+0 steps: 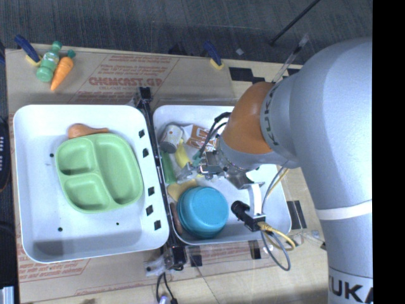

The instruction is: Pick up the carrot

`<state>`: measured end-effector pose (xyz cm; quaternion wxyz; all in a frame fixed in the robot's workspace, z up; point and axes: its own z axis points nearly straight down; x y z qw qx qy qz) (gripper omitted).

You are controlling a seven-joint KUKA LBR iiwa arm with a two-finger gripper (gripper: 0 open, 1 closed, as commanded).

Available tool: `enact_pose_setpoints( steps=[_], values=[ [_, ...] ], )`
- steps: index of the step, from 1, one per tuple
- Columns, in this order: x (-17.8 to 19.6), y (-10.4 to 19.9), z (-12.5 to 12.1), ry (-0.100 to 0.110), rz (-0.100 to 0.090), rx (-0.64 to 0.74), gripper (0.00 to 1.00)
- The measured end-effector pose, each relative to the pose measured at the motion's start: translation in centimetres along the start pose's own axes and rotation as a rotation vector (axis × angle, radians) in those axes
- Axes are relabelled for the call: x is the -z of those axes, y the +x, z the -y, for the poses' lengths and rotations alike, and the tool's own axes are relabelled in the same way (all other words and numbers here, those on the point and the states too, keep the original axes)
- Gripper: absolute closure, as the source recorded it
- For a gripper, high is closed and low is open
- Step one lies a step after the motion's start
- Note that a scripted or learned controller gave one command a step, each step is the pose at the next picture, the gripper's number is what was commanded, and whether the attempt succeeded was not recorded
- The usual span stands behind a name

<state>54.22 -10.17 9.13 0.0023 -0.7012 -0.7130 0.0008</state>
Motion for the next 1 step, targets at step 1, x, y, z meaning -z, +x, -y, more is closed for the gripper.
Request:
enact_pose_setpoints(
  steps=[1],
  values=[
    [3.85,-5.73,-3.60,-0.001,0.003,-0.108,0.00]
  ],
)
